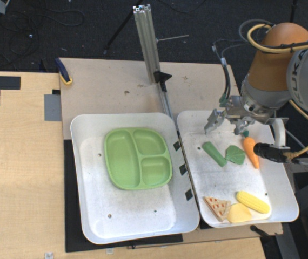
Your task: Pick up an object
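The objects for picking all lay in the right bin (193,124), and we had a good look at them. A long green piece (214,154) lay at a slant near the middle, with a second, chunkier green piece (235,155) just beside it on its right. An orange carrot (251,151) lay against that one's right side, pointing toward the near edge. Down at the near end we saw a corn cob (253,202), a pale yellow piece (239,214) touching it, and a pizza slice (216,206) tucked beside that.

The gripper (228,122) hung over the far end of that bin, above and beyond the green pieces, and we saw it spread open with nothing between its fingers. The grey arm with its orange band (275,53) came in from the right.

Over in the left bin (89,209) sat a green divided plate (138,158), three compartments, flat on the white floor. Between the bins, a metal post (149,45) rose from the bench (105,85) at the far side
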Motion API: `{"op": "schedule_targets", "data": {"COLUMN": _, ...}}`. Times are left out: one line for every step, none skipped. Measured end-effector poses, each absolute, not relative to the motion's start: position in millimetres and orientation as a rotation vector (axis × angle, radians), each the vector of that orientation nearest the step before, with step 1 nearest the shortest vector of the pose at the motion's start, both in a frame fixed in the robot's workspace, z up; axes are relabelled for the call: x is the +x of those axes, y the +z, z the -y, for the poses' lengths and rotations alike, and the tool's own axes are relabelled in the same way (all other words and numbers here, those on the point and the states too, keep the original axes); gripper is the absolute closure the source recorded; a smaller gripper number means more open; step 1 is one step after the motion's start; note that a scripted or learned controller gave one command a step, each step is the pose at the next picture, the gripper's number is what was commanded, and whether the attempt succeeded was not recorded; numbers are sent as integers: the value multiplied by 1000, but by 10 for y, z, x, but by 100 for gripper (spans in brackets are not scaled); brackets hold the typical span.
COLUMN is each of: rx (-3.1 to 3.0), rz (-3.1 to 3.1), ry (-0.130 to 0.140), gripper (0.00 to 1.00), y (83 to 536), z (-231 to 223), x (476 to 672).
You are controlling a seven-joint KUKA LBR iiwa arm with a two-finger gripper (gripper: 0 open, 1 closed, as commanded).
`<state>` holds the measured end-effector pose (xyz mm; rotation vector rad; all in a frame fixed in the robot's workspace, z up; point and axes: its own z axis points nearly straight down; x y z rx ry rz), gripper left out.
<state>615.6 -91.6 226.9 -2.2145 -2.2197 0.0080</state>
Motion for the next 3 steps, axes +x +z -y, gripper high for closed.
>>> {"op": "schedule_targets", "data": {"rx": -2217, "rz": 2217, "ry": 8, "gripper": 0, "y": 1831, "z": 911, "x": 6138}}
{"op": "schedule_targets", "data": {"rx": -2218, "rz": 2216, "ry": 8, "gripper": 0, "y": 1183, "z": 912, "x": 6121}}
{"op": "schedule_targets", "data": {"rx": -2224, "rz": 2214, "ry": 5, "gripper": 100, "y": 1319, "z": 926, "x": 6129}}
